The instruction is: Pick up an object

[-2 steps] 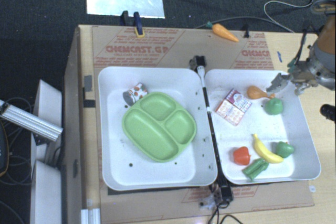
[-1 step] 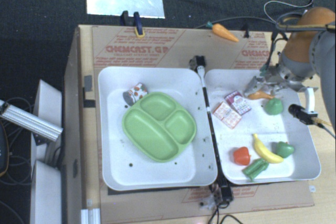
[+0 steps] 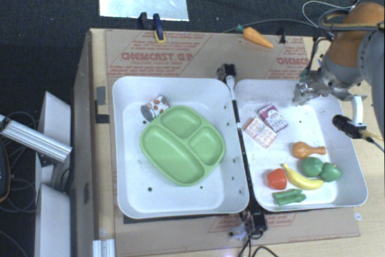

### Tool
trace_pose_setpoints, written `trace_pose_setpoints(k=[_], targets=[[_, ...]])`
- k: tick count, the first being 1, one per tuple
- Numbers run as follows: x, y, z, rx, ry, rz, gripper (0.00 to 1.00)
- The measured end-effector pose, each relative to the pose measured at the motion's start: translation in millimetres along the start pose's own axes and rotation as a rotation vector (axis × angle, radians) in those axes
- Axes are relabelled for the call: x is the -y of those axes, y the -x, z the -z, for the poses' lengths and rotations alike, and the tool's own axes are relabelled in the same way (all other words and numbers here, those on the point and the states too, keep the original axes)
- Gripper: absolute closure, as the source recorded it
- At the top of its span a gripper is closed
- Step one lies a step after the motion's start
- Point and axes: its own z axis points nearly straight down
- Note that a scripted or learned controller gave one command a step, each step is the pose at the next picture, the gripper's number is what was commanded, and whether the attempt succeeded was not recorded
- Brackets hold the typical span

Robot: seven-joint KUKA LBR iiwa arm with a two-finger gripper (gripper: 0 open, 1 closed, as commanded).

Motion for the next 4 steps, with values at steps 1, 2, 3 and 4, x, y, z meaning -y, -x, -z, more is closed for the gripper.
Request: trace_pose_setpoints(k=[1, 2, 3, 4], targets=[[0.2, -0.1, -0.4, 0.000, -0.001, 0.001, 0.00], [-8.7, -28.2, -18.5, 0.002, -0.009, -0.006, 0.00], [-6.0, -14.3, -22.8, 0.000, -0.016, -0.009, 0.00], [-7.5, -14.5, -11.3, 0.001, -0.013, -0.005, 1.00]])
